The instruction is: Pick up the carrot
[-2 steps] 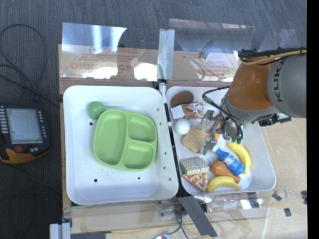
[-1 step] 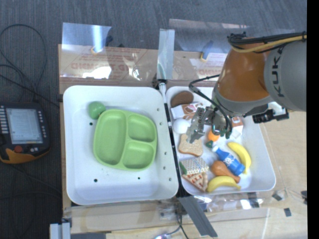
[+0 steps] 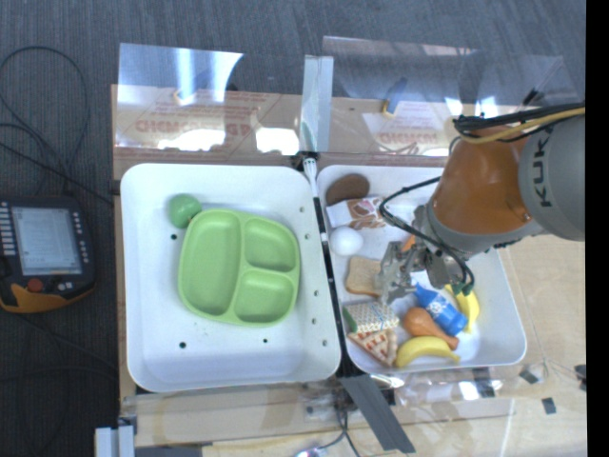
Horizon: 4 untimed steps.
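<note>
The carrot (image 3: 425, 323) is a short orange piece lying in the right bin (image 3: 509, 336), near its front, between a blue bottle (image 3: 441, 308) and a yellow banana (image 3: 425, 350). My gripper (image 3: 398, 270) hangs below the orange wrist band in the middle of that bin, just left of and behind the carrot, above a slice of toast (image 3: 363, 276). A small orange bit (image 3: 407, 244) shows beside the gripper's body; I cannot tell what it is. Nothing is visibly held.
The right bin also holds a white egg (image 3: 344, 242), a brown piece (image 3: 347, 188), a pizza slice (image 3: 375, 339) and a yellow item (image 3: 467, 303). In the left bin (image 3: 143, 350) are a green divided plate (image 3: 240, 265) and a green ball (image 3: 186, 209).
</note>
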Motion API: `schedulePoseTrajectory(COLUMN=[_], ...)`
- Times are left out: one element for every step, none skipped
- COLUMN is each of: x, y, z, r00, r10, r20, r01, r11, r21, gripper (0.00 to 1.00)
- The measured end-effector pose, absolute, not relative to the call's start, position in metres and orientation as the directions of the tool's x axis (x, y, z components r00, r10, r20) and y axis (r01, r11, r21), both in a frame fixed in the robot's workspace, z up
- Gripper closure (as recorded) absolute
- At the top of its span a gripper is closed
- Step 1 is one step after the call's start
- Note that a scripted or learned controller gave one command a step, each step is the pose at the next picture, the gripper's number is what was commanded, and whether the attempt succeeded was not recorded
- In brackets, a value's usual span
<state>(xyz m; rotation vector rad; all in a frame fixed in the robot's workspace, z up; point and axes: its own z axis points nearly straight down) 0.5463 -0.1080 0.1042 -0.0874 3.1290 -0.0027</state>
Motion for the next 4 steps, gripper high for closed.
schedulePoseTrajectory(x=[0.545, 0.603, 0.608, 0.645], y=[-0.108, -0.108, -0.108, -0.13], z=[0.103, 0.094, 0.107, 0.152], r00=[-0.998, -0.998, -0.998, -0.999], r10=[-0.055, -0.059, -0.058, -0.037], r20=[-0.009, -0.019, -0.038, -0.009], r01=[-0.055, -0.059, -0.058, -0.037], r11=[0.998, 0.998, 0.998, 0.999], r21=[-0.002, -0.005, -0.008, -0.002], gripper=[0.0, 0.0, 1.0, 1.0])
